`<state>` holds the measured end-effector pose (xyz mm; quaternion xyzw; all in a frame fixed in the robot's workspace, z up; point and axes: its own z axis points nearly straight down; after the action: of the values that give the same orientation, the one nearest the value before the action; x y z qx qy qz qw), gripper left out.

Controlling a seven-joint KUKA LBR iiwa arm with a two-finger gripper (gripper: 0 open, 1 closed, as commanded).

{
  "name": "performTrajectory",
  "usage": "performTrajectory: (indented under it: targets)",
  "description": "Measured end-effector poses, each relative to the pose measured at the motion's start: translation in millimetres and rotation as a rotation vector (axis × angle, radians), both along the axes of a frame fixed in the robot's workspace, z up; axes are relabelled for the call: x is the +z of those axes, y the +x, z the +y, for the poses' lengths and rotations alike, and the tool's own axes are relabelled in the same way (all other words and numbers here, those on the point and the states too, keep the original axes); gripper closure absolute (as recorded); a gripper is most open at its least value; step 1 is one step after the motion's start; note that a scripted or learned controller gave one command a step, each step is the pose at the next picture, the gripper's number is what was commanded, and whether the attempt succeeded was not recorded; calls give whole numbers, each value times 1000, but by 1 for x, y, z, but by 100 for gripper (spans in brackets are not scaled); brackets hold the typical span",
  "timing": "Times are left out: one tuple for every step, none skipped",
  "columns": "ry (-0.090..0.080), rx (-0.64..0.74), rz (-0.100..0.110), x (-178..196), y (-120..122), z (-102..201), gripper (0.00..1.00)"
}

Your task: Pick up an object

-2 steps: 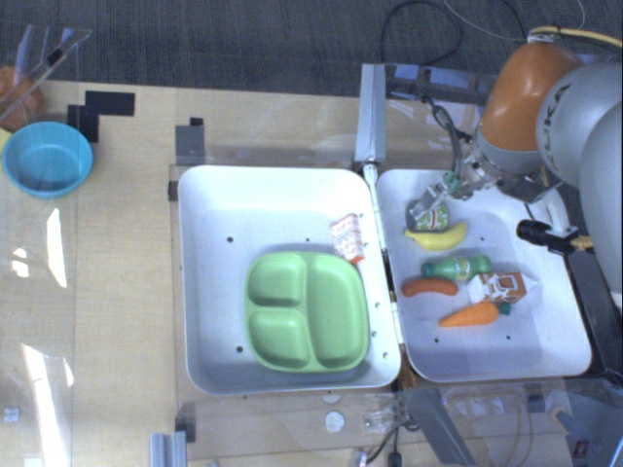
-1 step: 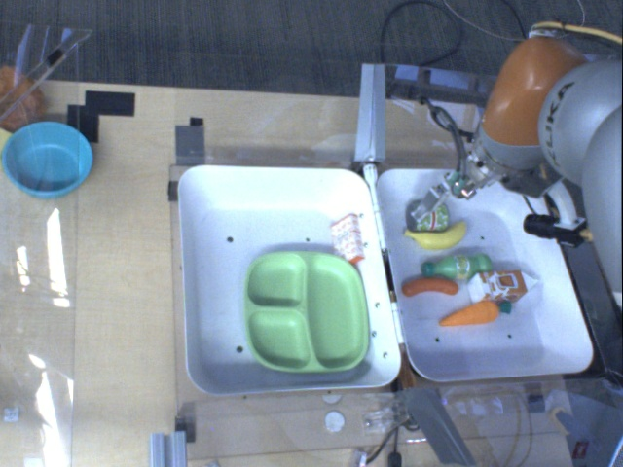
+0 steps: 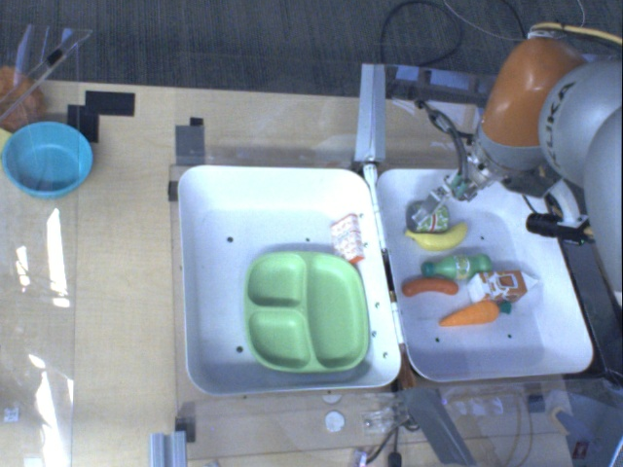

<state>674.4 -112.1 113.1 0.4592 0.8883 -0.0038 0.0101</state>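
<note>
The claw (image 3: 431, 212) hangs low in the right bin (image 3: 545, 353), just above a curved yellow banana (image 3: 437, 235) lying roughly left to right; whether it grips, I cannot tell. Nearby lie a green bottle (image 3: 458, 266), red sausage (image 3: 429, 287) and orange carrot (image 3: 470, 313). The left bin (image 3: 209, 261) holds a smooth green divided plate (image 3: 307, 310).

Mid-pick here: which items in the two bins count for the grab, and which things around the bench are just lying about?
In play:
gripper
banana
green bottle
sausage
carrot
small carton

Lying about:
green divided tray in the left bin
snack packet by that bin's right wall
blue bowl out on the bench
</note>
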Motion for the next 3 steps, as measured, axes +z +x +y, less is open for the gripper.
performTrajectory:
  targets:
    - [-2,91,8,-1,-1,3,0]
    - [11,118,13,-24,-16,20,0]
    - [14,124,10,-12,-14,24,100]
